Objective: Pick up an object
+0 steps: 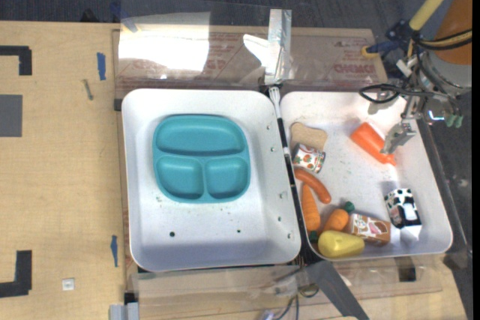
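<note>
Speckled white bin (pixel 352 116) holds smooth orange wedge (pixel 369 140) beside metal hand (pixel 395 140)

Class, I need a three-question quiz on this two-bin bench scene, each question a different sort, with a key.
1. True or false: the teal divided tray lies in the left bin.
2. Which item is nearest the gripper? A) yellow pear B) orange block C) bread slice
3. Fill in: the black-and-white cow toy lies in the ___ bin.

Key: 1 true; 2 B, the orange block; 3 right.
</note>
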